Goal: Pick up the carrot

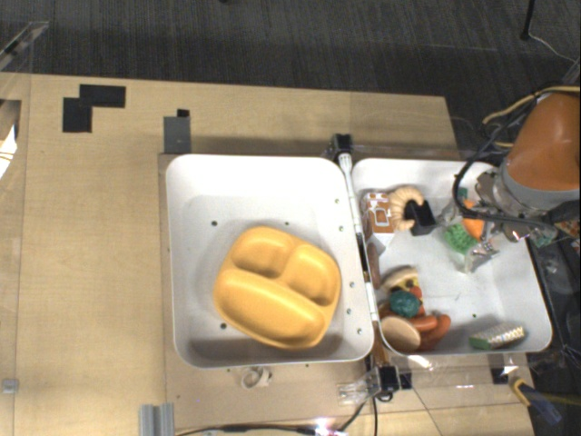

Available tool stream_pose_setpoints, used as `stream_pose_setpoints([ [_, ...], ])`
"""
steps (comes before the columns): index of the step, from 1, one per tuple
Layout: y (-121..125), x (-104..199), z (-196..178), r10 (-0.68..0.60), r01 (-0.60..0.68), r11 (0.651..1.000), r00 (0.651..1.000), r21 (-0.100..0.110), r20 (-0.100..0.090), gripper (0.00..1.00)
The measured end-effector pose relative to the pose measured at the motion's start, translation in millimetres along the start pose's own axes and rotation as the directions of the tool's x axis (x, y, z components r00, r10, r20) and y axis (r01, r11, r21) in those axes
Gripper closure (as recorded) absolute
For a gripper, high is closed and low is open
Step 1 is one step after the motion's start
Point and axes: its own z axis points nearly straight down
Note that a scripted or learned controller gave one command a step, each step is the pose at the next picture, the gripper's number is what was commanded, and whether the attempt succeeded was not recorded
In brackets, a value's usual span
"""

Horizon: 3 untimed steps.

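The carrot (472, 229) is a small orange piece with a green leafy top (457, 236), lying in the back right part of the right bin (508, 289). My gripper (480, 253) hangs right beside it, just to the front and right, below the grey wrist and the orange band (545, 148). The wrist covers the carrot's right end. Whether the carrot is touched cannot be made out.
A big yellow loaf-like object (277, 284) fills the middle of the left bin (195, 243). The right bin holds a brown-and-white box (381, 213), a tan ring (405, 193), a black piece (420, 214), a heap of toy foods (408, 314) at front left, and a pale corn-like item (497, 337).
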Motion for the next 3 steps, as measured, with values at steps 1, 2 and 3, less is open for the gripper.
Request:
stream_pose_setpoints([
  [1,6.3,14.9,-0.3,-0.026,0.026,1.000,1.000,0.000,0.000,0.00],
  [2,11.1,26.8,-0.5,-0.256,0.256,0.967,0.967,0.000,0.001,0.00],
  [3,9.9,22.0,-14.8,-0.257,0.257,0.966,0.966,0.010,0.011,1.00],
])
